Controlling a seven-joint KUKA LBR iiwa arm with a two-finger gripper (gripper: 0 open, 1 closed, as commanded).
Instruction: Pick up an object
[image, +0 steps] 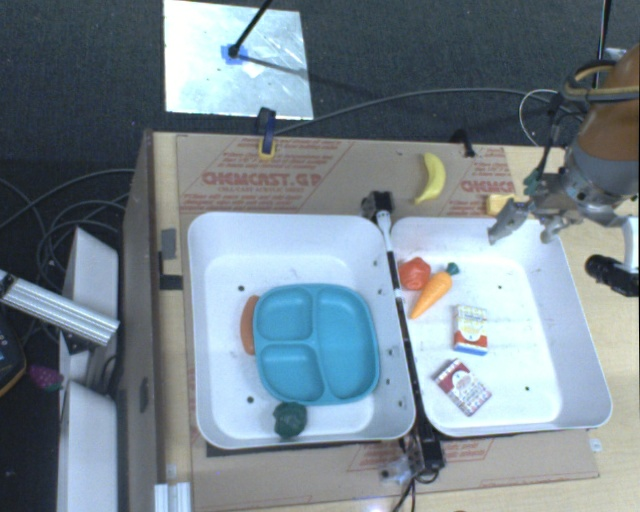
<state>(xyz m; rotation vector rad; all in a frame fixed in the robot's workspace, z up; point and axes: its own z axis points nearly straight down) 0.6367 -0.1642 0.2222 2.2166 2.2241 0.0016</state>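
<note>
Still pre-grasp, by our read: the gripper (527, 222) hangs over the far right corner of the right bin (575, 330), jaws spread, two fingers apart with nothing between them.

No target is named, so we pick one. Candidates in the right bin:
- carrot (431, 294), orange with a green tip, lying at a slant near the left wall, just beside a red tomato-like piece (414, 271)
- small carton (471, 330), mid-bin, standing clear of its neighbours
- red-and-white packet (462, 387), flat, nearer the front

Carton looks the easiest; it has free space on all sides. Next move calls for a shift toward the front-left, then a descent with the jaws straddling it.

Banana (432, 177) sits on the counter (330, 170) outside the bins. Left bin (215, 330) holds a blue divided plate (316, 343).
</note>
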